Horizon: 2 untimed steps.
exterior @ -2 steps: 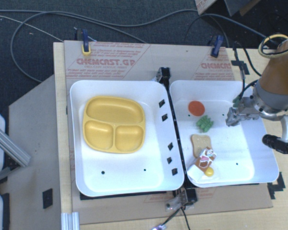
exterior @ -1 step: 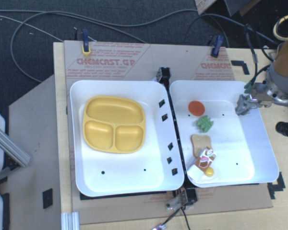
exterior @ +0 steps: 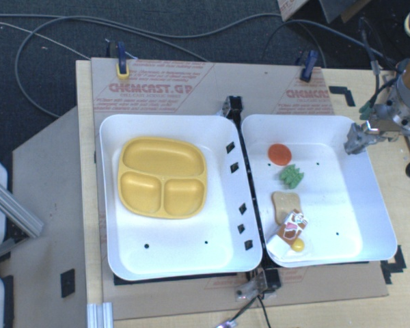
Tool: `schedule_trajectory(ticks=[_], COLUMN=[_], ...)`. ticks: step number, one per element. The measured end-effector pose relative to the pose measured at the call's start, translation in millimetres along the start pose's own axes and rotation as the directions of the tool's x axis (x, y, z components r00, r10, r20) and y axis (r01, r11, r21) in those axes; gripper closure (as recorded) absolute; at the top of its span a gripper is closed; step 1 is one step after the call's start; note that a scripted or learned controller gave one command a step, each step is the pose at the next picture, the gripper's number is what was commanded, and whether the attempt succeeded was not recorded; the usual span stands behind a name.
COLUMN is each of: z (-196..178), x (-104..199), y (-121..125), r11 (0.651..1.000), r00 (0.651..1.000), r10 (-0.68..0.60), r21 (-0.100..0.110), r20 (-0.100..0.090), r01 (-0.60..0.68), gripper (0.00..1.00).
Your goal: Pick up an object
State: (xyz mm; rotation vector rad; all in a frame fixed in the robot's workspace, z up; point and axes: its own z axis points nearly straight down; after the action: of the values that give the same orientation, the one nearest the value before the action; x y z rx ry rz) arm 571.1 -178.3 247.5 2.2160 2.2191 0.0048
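Metal fingers of the gripper [exterior: 356, 142] are seen at the upper right rim of the right bin [exterior: 342, 203], reached in from the edge of the bench; nothing is seen between them, and whether they are spread or pressed together cannot be told at this size. The gripper is judged to be parked at the rim so that the bin floor is left open to the camera before a pick is tried.

Well to the left of the gripper, and slightly below it, a round orange-red piece [exterior: 279, 154] is laid on the bin floor. Just below that, a small green leafy piece [exterior: 292, 176] is found. Further down and away from the gripper, a tan slice like toast [exterior: 285, 203] is set, and touching its lower end a small red and white packet [exterior: 293, 226] and a yellow bit [exterior: 297, 245] are bunched near the bin's front wall. Any of these could serve as the object to be picked; the orange-red piece is judged the nearest, and none is lifted yet.

Beyond the clamped seam between the bins, far to the left of the gripper, a yellow divided plate [exterior: 162, 177] is placed in the left bin [exterior: 184, 251], upright, three compartments showing.

Brown board [exterior: 157, 87] is laid under both bins and held by blue clamps [exterior: 122, 55], presumably to keep the bins from sliding. Red printing on it is read as "CHEMCAST GP", repeated; the smaller lines are too blurred.
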Motion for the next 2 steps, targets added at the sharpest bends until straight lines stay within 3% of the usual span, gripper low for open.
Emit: schedule_trajectory(ticks=[2], z=[23], x=[105], y=[25], r11=[1.000], r00=[1.000], r10=[-0.005], r21=[0.008], r20=[-0.004], r01=[0.005], gripper=[1.00])
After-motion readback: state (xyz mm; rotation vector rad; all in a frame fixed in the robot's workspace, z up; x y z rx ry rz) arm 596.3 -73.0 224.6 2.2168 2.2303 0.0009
